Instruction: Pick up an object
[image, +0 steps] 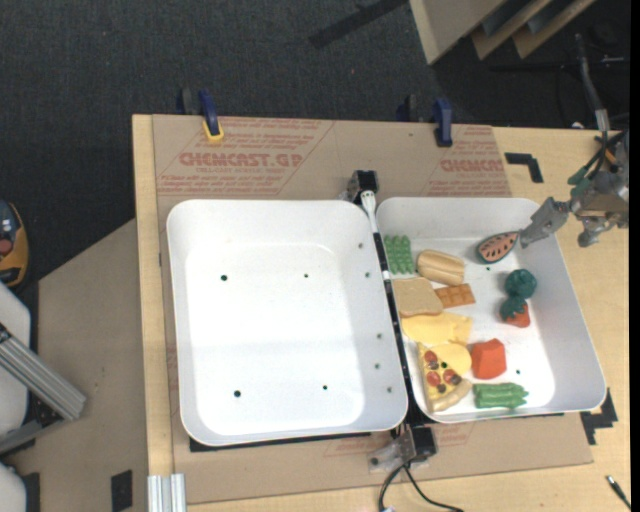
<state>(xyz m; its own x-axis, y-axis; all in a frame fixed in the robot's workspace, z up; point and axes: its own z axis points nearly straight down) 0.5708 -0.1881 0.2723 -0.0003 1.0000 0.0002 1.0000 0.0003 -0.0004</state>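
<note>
The right bin (575, 340) holds several toy foods. Among them are a green ridged block (399, 254), a bread roll (441, 266), a tan toast slice (414, 295), yellow cheese (436, 328), a pizza slice (443, 376), a red chunk (488, 358), a green pod (499, 396), a broccoli floret (519, 283) and an orange-brown oval piece (497, 245). My gripper (557, 237) hangs over the bin's far right corner. It is open, with nothing between its fingers. Its left finger (544, 220) points down toward the oval piece and stops just short of it.
The left bin (270, 320) sits beside the right one, their rims touching along the middle. Both rest on a brown board (300, 155) held by blue clamps (210, 112) at the back. A small orange cracker (456, 295) and a red-and-green piece (516, 313) lie mid-bin.
</note>
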